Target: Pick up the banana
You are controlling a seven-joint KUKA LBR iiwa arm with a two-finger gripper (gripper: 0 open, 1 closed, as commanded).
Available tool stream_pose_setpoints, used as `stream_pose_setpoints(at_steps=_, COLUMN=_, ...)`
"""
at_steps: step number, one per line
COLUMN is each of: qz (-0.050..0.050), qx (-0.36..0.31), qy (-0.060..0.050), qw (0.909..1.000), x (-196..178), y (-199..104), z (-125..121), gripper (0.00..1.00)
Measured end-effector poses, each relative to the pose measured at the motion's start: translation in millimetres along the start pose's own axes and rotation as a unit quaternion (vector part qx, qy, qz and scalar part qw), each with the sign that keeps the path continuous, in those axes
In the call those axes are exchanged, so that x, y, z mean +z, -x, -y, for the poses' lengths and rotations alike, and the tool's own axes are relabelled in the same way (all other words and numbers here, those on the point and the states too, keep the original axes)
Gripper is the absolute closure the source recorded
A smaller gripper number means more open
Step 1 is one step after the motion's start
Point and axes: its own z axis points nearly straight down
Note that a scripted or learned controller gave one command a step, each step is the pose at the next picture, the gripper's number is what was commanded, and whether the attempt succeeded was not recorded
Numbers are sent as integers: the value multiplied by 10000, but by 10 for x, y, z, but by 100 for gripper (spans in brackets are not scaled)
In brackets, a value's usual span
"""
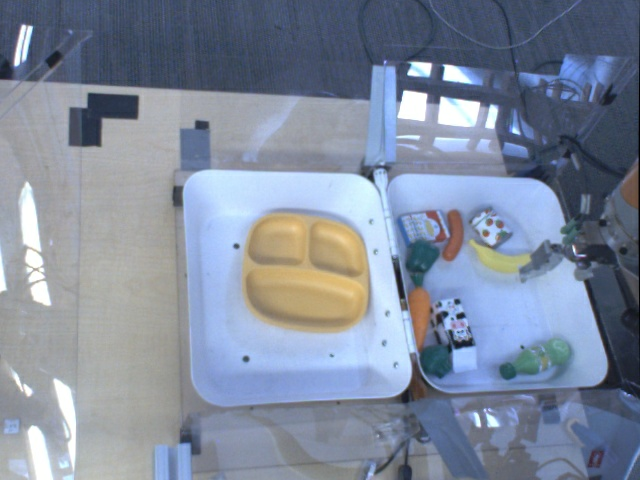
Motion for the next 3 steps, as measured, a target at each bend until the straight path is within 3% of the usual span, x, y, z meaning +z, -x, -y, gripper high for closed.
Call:
stream_pose_setpoints(at_steps=1, qz=3, qx=802, qy=13, qw=9968, x=230, y=5, z=-263, gripper=0)
stream_pose_setpoints(at_steps=2, qz=5, qx=1335, qy=20, qw=9910, x=1065, y=-111, z=-913, gripper=0)
stream_pose_setpoints(at_steps=3, qz=-15, qx=1105, qy=20, qw=9939, x=1056, y=-80, z=-649, gripper=0)
